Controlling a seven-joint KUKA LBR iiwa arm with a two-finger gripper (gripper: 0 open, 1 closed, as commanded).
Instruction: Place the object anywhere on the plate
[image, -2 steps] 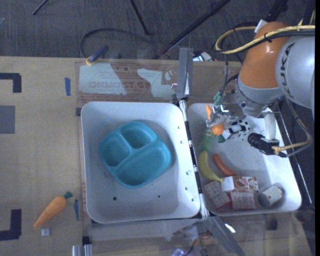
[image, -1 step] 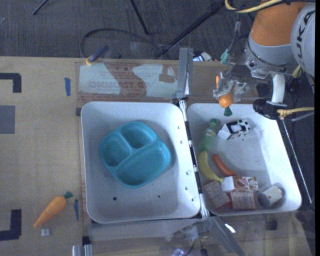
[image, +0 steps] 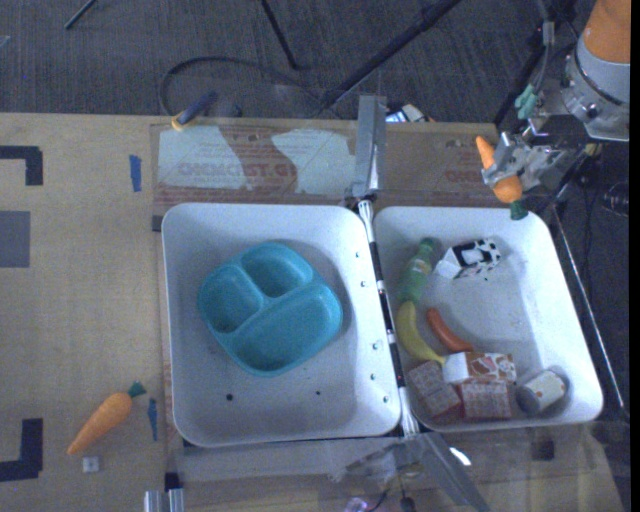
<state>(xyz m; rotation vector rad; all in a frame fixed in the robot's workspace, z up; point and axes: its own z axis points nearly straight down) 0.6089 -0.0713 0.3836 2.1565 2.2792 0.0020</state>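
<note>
End effector (image: 512, 172) grips orange toy carrot (image: 497, 170) (above right bin's (image: 585, 340) corner).

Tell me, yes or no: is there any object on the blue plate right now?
No. The blue plate in the left bin has bare compartments; the toys, such as the banana, lie in the right bin.

My gripper (image: 512, 160) hangs above the far right corner of the right bin (image: 560, 300), with a carrot (image: 497, 172) between its fingers. The plate (image: 270, 308) lies in the left bin (image: 190, 300). In the right bin a bottle (image: 417, 268), a banana (image: 415, 338) and some boxes (image: 462, 388) lie toward its left and near sides, while another carrot (image: 100, 420) lies on the bench left of both bins.
</note>
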